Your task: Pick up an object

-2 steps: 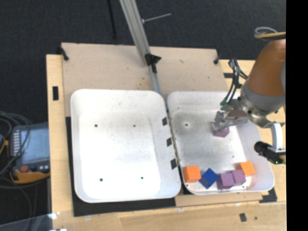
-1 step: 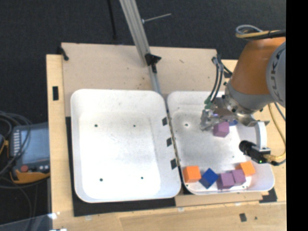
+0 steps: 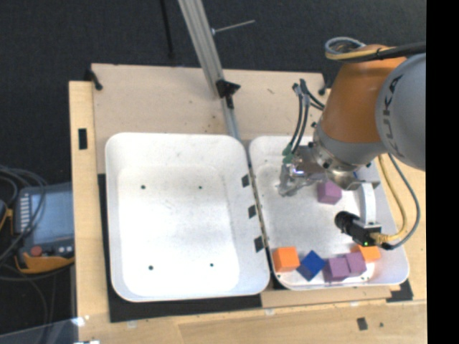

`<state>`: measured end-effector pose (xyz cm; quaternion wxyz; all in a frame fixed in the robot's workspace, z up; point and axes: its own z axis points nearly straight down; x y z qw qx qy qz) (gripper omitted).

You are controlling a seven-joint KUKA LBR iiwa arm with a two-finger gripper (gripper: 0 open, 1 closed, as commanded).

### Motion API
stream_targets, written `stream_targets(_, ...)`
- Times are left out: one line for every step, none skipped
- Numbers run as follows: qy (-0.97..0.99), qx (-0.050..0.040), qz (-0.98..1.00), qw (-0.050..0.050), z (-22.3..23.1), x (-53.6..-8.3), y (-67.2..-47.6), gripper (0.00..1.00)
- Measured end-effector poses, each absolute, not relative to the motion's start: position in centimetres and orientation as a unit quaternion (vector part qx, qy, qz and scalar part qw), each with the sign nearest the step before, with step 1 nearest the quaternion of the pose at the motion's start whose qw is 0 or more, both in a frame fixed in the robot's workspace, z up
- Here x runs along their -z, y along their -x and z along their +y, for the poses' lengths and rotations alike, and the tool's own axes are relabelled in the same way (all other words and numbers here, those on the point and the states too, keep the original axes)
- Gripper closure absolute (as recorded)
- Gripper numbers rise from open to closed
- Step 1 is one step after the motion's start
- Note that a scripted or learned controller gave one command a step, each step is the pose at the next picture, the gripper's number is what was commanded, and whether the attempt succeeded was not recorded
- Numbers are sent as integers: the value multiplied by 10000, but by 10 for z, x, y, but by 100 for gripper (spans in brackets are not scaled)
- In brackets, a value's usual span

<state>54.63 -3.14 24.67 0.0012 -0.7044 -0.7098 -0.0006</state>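
My gripper (image 3: 290, 180) hangs over the upper left part of the right bin (image 3: 287, 221), below the orange-banded wrist. A small purple block (image 3: 329, 192) lies just to its right, partly under the wrist. Along the bin's front edge sit an orange block (image 3: 286, 258), a blue block (image 3: 312, 265) and two purple blocks (image 3: 337, 269) (image 3: 355, 263) in a row. A small orange piece (image 3: 359, 249) peeks out behind them.
The left bin (image 3: 179, 213) lies beside the right one. A slanted metal post (image 3: 204, 41) rises behind the bins. A black camera part (image 3: 351, 224) on the arm hangs over the right bin's right side. Cables run along the arm.
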Motion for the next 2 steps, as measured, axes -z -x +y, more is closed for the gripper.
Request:
stream_targets(7041,6,-7101,14,22,-253,-532,100)
stream_targets(7040,10,-7102,4,75,-256,-527,100)
